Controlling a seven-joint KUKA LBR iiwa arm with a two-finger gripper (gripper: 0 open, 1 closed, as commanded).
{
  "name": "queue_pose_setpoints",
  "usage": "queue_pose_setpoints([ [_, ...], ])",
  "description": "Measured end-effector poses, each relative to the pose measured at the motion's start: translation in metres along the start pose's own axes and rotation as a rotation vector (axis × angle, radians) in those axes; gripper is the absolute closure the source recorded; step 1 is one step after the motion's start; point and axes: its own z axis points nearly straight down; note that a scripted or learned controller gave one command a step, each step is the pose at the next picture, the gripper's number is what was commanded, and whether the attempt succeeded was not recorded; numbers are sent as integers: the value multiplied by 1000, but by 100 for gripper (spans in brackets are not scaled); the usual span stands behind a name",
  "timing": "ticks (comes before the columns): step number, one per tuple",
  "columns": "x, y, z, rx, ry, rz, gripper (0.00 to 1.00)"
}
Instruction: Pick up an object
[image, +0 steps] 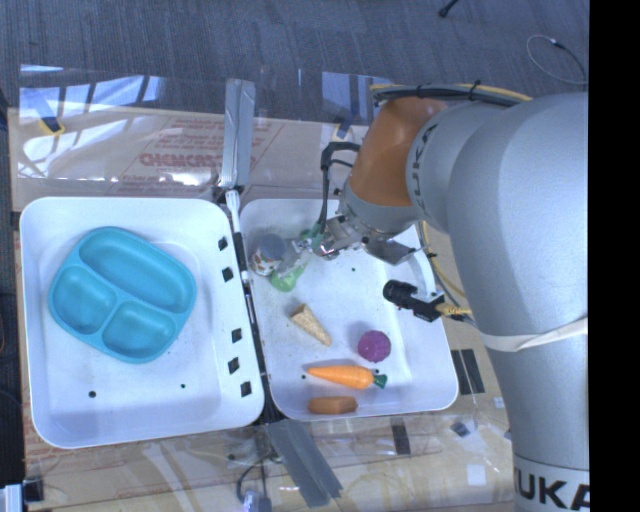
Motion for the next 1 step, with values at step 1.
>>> queue_pose_setpoints([
  [1,-14,26,33,8,1,85,0],
])
